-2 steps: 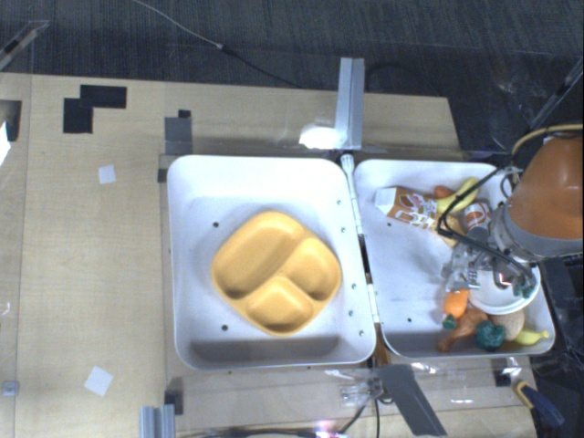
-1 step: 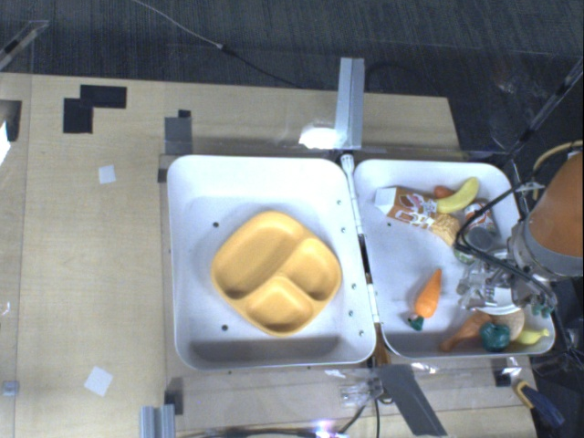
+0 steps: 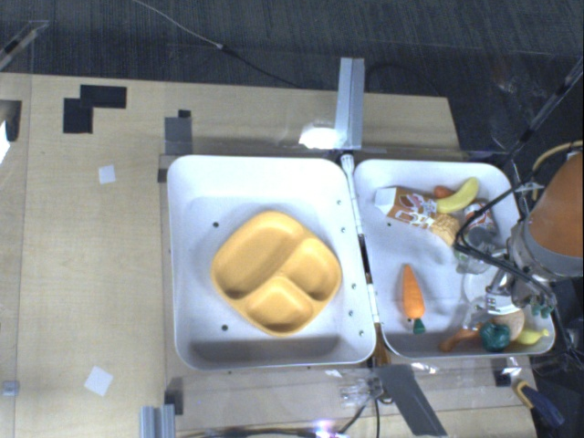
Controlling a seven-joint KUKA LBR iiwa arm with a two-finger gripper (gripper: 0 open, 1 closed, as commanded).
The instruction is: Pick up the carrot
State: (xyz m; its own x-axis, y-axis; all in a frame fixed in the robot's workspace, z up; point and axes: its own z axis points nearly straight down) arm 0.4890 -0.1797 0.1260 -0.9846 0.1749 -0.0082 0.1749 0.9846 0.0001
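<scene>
Orange carrot (image 3: 411, 292) lay in the right bin (image 3: 392, 176), roughly mid-floor, long axis running near-far, green stub at the near end. It lay by itself, w/ bare white floor on both sides, touching nothing. Arm (image 3: 558, 217) came in from the right; jaws (image 3: 497, 301) hung over the bin's near-right corner, apart from the carrot, and nothing was held. Cables and wrist hardware cluttered that spot, so whether the jaws were wide or narrow couldn't be told.

Clutter sat right under and beside the jaws: a teal piece (image 3: 495, 337), a yellow piece (image 3: 535, 338) and a brown-orange piece (image 3: 459, 339) along the near wall. At the far end of the bin were a banana (image 3: 459, 195) and a printed packet (image 3: 412, 208). Left bin (image 3: 182, 245) held a yellow divided tray (image 3: 276, 270), well apart from the action.

Judgement: task not yet started in effect; the jaws needed to shift left to sit over the carrot. Risks from here: closing where they were would likely grab the teal or yellow piece instead of the target. The carrot is tapered and smooth, so a pinch near the thin end could slip off. A grip along its length rather than across it would prob miss too.
</scene>
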